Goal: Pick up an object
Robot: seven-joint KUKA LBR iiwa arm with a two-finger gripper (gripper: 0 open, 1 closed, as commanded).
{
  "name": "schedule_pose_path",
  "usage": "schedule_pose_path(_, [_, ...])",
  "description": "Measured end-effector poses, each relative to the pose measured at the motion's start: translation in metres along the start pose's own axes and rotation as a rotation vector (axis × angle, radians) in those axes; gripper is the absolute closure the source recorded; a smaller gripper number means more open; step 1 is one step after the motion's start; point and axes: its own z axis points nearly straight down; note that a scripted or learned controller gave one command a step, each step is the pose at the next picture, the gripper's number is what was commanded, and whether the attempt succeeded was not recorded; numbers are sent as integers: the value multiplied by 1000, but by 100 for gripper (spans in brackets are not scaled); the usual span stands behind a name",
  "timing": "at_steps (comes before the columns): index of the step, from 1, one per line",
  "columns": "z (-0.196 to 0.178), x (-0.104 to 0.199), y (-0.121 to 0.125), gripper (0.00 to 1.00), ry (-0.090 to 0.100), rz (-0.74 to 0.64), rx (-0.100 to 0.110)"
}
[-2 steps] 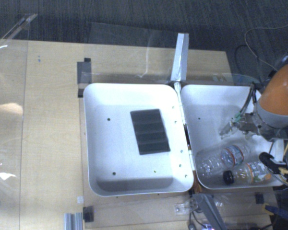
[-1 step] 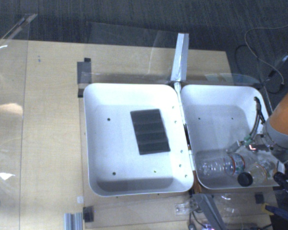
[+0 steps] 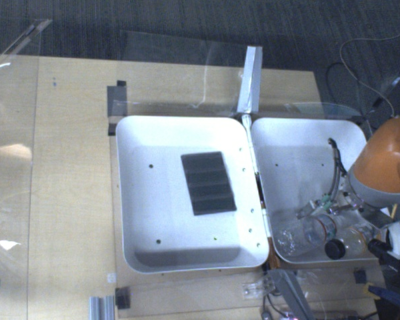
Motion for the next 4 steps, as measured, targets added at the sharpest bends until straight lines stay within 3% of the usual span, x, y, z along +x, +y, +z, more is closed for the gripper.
schedule_pose_path(1, [0,42,32,0,4,21,2])
schedule_pose_path(2, [2,35,86,0,5,123,5])
schedule_pose_path(3, [-94,54,126,0,7,166,14])
schedule_pose_path(4, [-9,63,35,0,8,179,17])
